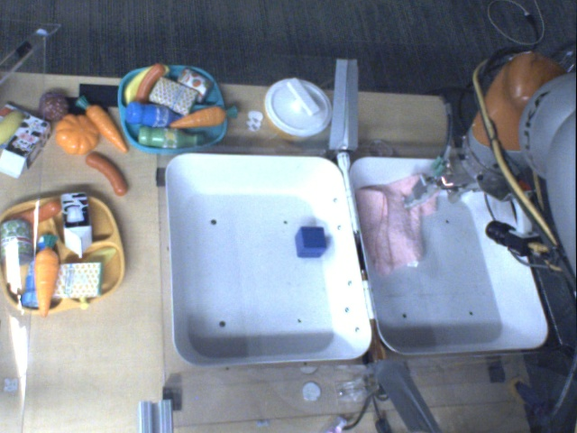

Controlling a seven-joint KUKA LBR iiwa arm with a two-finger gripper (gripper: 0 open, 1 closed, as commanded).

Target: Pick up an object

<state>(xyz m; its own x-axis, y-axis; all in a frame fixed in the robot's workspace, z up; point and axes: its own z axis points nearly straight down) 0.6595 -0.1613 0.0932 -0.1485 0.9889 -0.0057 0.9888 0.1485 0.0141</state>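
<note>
Pink cloth (394,222) lies crumpled in the right bin (469,327), against that bin's left wall, running from near the far edge down to about the middle of the floor. Its upper right corner reaches toward the gripper (431,188).

The gripper sits low over the far part of the right bin, at the upper right end of the cloth. Contact between gripper and cloth cannot be confirmed, and the finger spacing cannot be made out at this resolution. The arm (532,106) enters from the right edge of the counter (135,350), with its orange band above the wrist and black cables looped beside it.

Blue block (311,241) rests alone in the left bin (216,332), right of the bin's centre and well apart from all four walls.

Outside the bins, along the far edge of the counter: a blue bowl (174,108) of toy food and a white lidded container (298,108). Near the left edge: a yellow tray (59,255) holding toy items, plus loose toy vegetables, including a small pumpkin (75,134), near the far left corner.
</note>
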